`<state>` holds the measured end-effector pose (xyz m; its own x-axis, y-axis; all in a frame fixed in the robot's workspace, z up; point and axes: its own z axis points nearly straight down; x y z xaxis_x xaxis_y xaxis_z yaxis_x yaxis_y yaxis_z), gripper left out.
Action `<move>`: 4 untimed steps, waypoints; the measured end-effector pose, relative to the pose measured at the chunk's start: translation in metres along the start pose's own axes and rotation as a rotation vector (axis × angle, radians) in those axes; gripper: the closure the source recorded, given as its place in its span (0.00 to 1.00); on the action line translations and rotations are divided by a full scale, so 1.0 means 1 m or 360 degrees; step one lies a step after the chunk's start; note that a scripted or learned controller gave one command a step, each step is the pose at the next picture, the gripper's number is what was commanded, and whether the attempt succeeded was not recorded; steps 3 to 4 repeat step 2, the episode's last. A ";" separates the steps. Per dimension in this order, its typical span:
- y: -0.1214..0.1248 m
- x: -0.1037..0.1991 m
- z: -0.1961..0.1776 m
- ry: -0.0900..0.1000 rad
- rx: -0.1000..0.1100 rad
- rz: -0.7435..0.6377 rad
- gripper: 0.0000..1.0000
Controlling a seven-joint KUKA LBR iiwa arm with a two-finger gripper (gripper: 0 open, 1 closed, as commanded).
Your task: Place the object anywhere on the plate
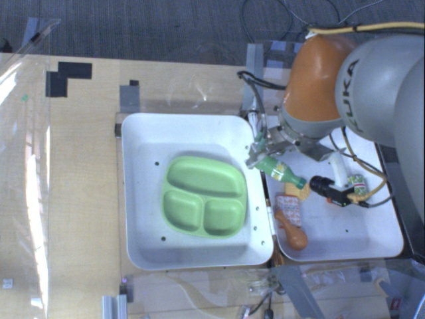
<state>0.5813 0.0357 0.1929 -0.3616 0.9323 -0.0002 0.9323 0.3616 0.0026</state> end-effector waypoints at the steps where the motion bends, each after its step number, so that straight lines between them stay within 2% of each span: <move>1: 0.039 0.079 -0.022 -0.0001 -0.0005 -0.0301 1.00; 2: 0.039 0.079 -0.022 -0.0001 -0.0005 -0.0300 0.00; 4: 0.039 0.079 -0.022 -0.0001 -0.0005 -0.0300 0.00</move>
